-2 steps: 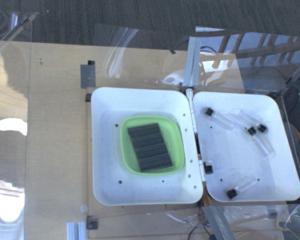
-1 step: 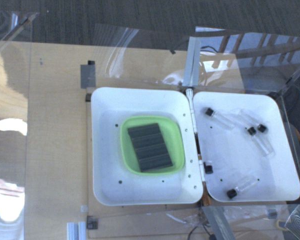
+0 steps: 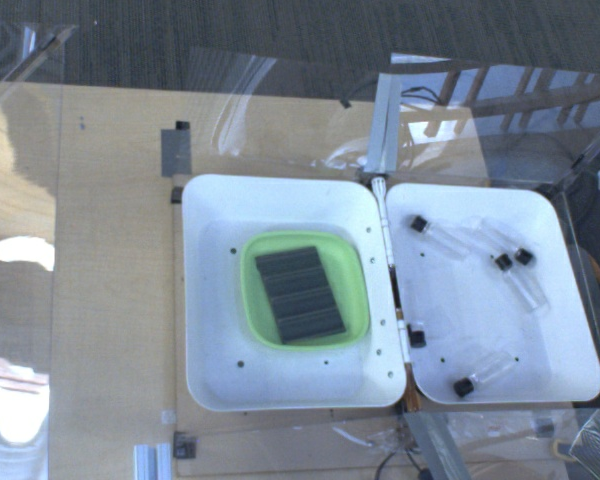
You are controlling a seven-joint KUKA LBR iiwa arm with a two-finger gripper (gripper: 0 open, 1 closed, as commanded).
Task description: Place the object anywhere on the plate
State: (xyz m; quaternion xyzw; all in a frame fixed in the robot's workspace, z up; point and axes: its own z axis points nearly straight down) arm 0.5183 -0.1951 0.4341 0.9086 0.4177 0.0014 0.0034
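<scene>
Camera view: dark ridged block (image 3: 299, 295) lies on green plate (image 3: 354, 268) in left bin (image 3: 205, 268), long axis slightly tilted. Vials (image 3: 440, 236) in right bin (image 3: 570, 358). Can't tell my jaws' state.

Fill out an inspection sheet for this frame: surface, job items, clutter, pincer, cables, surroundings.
Surface: wooden bench bearing left bin and right bin.
Job items: green plate in the left bin, a dark ridged block lying on it.
Clutter: four clear black-capped vials lying in the right bin.
Pincer: nothing seen.
Cables: dark cable behind the bins.
Surroundings: clear screen panels, dark carpet.
</scene>
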